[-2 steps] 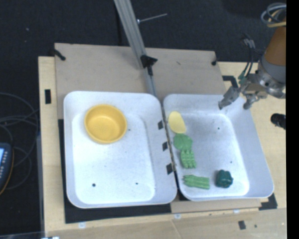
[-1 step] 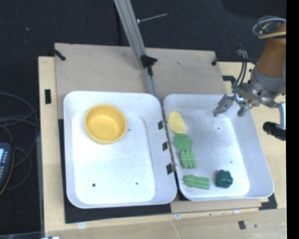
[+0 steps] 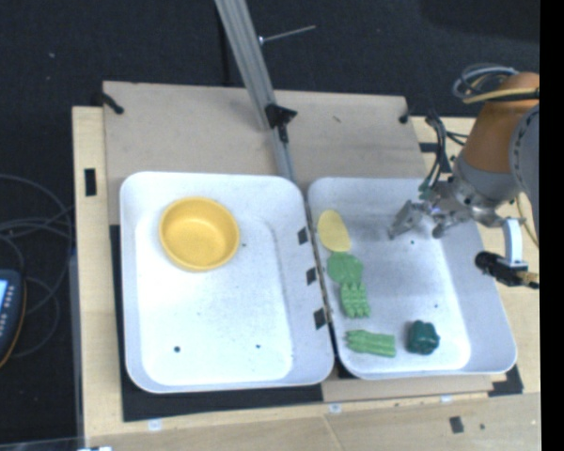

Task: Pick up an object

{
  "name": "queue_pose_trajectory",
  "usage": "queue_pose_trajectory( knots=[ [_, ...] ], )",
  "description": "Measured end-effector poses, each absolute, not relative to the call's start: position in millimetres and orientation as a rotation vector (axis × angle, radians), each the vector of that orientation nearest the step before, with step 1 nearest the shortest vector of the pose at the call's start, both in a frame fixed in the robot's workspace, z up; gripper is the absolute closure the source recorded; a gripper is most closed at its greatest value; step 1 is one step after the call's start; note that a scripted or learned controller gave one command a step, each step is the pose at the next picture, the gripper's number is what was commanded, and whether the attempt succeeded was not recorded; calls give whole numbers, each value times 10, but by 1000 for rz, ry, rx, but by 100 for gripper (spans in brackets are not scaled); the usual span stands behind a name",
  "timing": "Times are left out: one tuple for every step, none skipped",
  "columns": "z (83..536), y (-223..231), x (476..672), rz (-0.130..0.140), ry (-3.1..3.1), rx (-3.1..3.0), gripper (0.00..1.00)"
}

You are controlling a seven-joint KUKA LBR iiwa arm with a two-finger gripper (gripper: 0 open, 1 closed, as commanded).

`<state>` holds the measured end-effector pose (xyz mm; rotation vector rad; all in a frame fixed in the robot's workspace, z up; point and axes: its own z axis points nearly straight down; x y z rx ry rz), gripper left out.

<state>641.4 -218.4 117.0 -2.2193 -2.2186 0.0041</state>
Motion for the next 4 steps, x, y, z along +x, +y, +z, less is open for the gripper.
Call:
queue_pose_trajectory(
  knots=[
    [1315, -2193, 6431, -1, -2224, -2223, 100],
    [1785, -2265, 6397, -4, -2225, -2225, 100],
    [2336, -2183, 6456, -5, -2225, -2224, 100],
    [2637, -2190, 6460, -3, -2224, -2224, 100]
  ],
)
